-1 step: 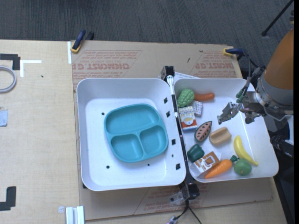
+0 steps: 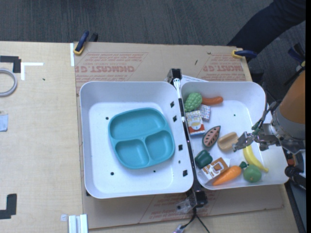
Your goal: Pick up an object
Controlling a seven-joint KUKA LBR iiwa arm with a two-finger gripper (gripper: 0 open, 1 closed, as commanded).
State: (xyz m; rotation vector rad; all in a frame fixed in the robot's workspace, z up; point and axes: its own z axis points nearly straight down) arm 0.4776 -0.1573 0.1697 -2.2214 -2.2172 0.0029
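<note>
Camera view: jaws (image 2: pixel 241 142), spread open, hover between the bread roll (image 2: pixel 227 141) and banana (image 2: pixel 253 158).

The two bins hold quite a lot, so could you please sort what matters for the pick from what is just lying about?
For the pick: hand, bread roll, banana, carrot, slice.
Lying about: teal tray, blue clamp, tape roll.
</note>
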